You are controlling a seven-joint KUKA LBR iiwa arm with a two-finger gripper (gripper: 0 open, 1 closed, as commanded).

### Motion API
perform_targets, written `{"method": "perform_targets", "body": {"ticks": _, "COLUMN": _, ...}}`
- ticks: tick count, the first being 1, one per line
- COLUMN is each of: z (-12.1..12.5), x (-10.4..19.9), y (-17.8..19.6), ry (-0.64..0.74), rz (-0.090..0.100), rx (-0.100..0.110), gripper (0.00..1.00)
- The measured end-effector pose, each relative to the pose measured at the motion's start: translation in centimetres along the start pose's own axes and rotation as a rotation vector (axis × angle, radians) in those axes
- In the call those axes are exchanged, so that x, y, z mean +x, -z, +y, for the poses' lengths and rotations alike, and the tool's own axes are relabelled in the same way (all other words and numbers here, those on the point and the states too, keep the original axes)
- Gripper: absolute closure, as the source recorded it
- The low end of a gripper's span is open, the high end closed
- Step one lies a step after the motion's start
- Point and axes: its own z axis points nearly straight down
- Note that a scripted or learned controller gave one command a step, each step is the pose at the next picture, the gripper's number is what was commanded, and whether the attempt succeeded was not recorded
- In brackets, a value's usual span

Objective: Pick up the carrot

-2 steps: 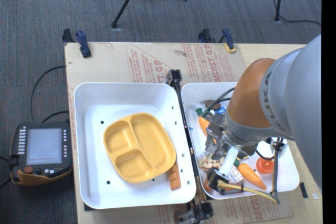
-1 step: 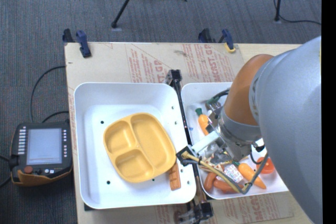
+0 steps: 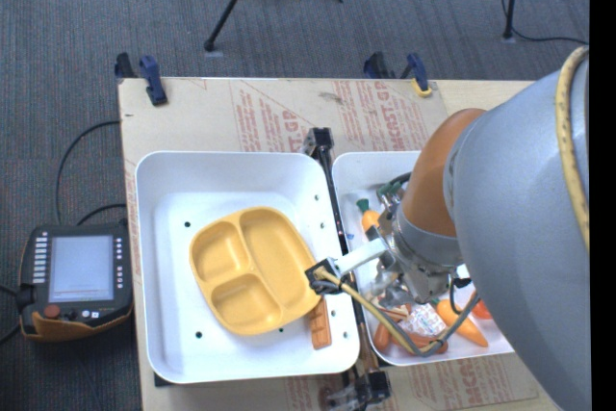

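Note:
A small orange carrot (image 3: 370, 222) with a green top lies near the left wall of the right bin (image 3: 383, 155). More orange, carrot-like pieces (image 3: 468, 330) lie at that bin's front, among a wrapped packet and other small items. My gripper (image 3: 402, 292) hangs low over the middle of the right bin, just right of the small carrot. The grey wrist and orange band above the gripper hide much of the bin. Nothing I can see is lifted. A black cable fitting (image 3: 323, 276) juts left from the gripper over the divide between the bins.
The left bin (image 3: 173, 207) holds a yellow divided plate (image 3: 252, 269) and a brown ridged food piece (image 3: 320, 330) by its front right corner. Blue clamps (image 3: 150, 78) grip the bench's far edge. A teach pendant (image 3: 73, 284) lies on the floor to the left.

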Motion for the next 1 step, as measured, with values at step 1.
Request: {"method": "perform_targets", "body": {"ticks": 1, "z": 5.77, "x": 1.12, "y": 0.01, "ry": -0.055, "rz": 0.001, "rx": 0.0, "gripper": 1.0}}
